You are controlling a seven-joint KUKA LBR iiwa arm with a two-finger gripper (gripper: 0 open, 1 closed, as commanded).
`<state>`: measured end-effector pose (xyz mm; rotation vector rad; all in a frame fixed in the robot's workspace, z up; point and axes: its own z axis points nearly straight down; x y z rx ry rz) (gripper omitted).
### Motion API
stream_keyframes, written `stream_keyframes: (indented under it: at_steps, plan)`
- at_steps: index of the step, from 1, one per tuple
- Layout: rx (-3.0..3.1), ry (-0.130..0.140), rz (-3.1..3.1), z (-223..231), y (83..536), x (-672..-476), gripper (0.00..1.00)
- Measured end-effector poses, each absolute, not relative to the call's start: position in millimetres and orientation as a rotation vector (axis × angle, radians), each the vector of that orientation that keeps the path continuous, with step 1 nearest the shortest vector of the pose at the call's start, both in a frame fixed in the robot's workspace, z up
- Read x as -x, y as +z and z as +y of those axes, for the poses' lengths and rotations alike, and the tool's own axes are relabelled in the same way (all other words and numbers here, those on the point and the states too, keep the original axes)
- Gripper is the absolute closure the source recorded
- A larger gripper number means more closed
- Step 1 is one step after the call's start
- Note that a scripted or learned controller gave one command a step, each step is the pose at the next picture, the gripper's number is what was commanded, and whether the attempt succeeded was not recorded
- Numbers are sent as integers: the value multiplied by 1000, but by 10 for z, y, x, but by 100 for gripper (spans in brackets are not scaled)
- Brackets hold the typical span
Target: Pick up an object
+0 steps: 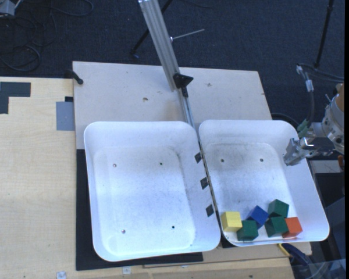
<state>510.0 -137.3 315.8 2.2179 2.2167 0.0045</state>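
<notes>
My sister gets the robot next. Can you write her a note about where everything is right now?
Gripper: at the right bin's right rim, holding nothing that I can see; open or shut is unclear.
Blocks: yellow, blue, three green, and orange, bunched in the right bin's near corner.
Left bin: beside it.
Done: nothing picked up.
Left: reach the blocks, grab one, lift.

blocks (262, 220) | six, mixed colours | clustered | right bin's near corner

My arm (336, 121): cut off at the right edge, wrist only; gripper (293, 153): too small and blurred to read; rear green block (276, 226): partly hidden behind orange block (292, 226).
</notes>
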Motion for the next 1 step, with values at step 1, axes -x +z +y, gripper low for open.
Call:
stream_keyframes:
  at_steps: [1]
  plan:
    - [-2218, 4, 2215, -1711, 4276, -4870, 100]
